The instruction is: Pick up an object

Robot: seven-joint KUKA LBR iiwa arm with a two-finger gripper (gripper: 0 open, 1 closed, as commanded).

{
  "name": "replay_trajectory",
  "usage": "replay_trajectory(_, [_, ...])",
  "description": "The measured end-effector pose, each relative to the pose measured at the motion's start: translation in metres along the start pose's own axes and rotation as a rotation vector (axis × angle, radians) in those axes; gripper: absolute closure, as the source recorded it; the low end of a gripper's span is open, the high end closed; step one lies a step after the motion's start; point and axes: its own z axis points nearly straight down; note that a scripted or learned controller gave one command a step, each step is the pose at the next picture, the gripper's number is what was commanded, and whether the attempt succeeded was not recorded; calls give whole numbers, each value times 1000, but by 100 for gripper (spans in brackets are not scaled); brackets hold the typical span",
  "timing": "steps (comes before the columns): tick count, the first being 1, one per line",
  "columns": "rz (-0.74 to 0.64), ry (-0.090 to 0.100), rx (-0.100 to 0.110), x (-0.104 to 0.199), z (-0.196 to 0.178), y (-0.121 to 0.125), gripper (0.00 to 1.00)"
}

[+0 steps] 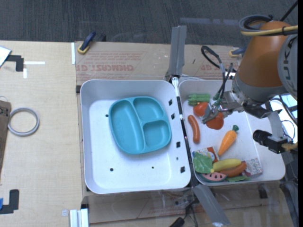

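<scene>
here, end effector (209, 116) directly over red tomato (216, 122) (right bin (265, 171)).

Bins (90, 126): I see smooth white plastic.
Plate (140, 125): matt blue plastic.
Bench (42, 126): pale wood grain.
Toy food (227, 142): glossy plastic.

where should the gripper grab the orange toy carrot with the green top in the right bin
Grip the orange toy carrot across its thick upper body, just below the green top, coming straight down. It lies flat and slanted with bare floor of the right white bin on both long sides, so fingers likely fit there.
</scene>
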Motion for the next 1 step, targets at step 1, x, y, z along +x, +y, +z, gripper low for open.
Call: replay_trajectory(1, [63, 1, 5, 20, 45, -26, 100])
